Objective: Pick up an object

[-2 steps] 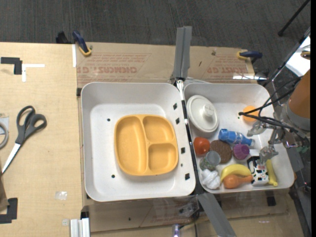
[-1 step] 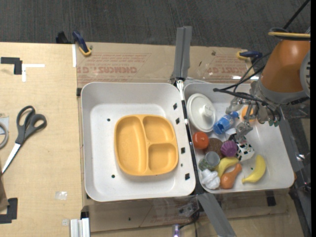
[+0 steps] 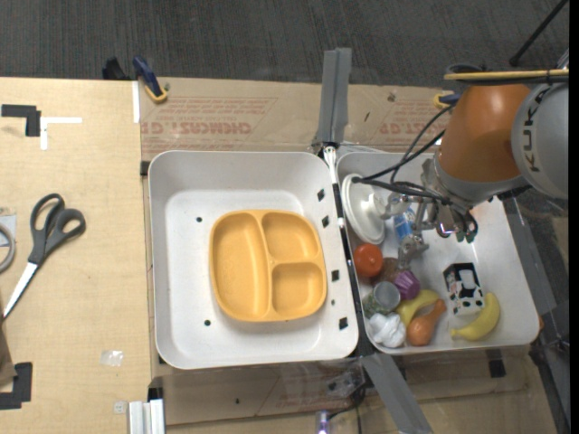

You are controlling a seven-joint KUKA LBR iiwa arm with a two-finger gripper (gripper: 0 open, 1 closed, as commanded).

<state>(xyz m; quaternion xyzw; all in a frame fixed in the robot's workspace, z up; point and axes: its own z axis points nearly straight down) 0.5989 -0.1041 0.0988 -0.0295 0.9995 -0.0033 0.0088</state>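
The right bin [image 3: 520,269] holds several small objects: a silver metal bowl [image 3: 365,210], a red tomato [image 3: 368,260], a purple piece [image 3: 407,283], a grey can [image 3: 386,296], a white crumpled item [image 3: 389,329], an orange root vegetable [image 3: 425,323], a yellow banana [image 3: 479,319] and a black-and-white box [image 3: 461,284]. My gripper [image 3: 412,240] hangs low over the upper middle of this bin, just right of the metal bowl and above the purple piece. A bluish part [image 3: 402,228] shows beside it; whether that is an object or part of the tool is unclear.
The left bin [image 3: 181,269] carries a yellow divided plate [image 3: 268,265]. Scissors [image 3: 43,233] lie on the wooden bench at far left. The orange-banded arm [image 3: 484,134] covers the right bin's upper right corner. A grey post [image 3: 335,98] stands between the bins at the back.
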